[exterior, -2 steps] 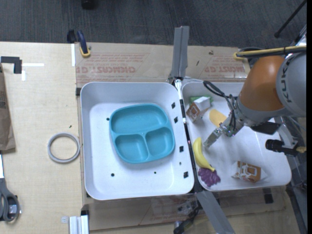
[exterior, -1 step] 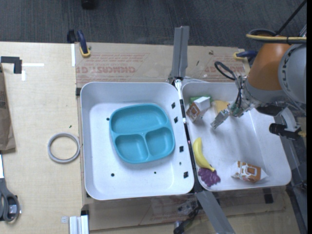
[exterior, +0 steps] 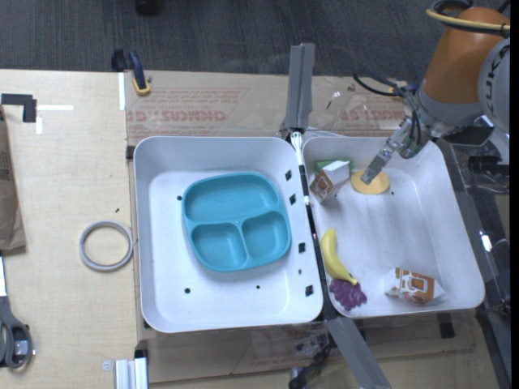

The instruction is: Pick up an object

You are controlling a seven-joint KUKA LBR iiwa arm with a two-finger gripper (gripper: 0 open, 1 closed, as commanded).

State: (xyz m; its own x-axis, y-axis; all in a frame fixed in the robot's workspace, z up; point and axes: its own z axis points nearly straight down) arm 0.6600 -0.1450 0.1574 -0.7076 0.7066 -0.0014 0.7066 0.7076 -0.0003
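My gripper (exterior: 374, 172) reaches down into the back of the right bin (exterior: 454, 217), its tip just above a flat yellow disc (exterior: 371, 185). To the left of the disc lies a small green and white carton (exterior: 328, 177). A yellow banana (exterior: 334, 256) rests along the bin's left side, with purple grapes (exterior: 349, 296) at its lower end. An orange and white packet (exterior: 412, 285) sits near the front right corner.
The left bin (exterior: 154, 241) holds a blue divided plate (exterior: 235, 221). A grey tape ring (exterior: 106, 245) lies on the bench to the left. Scissors (exterior: 12, 339) lie at the bench's lower left edge. A grey upright post (exterior: 300, 87) stands between the bins at the back.
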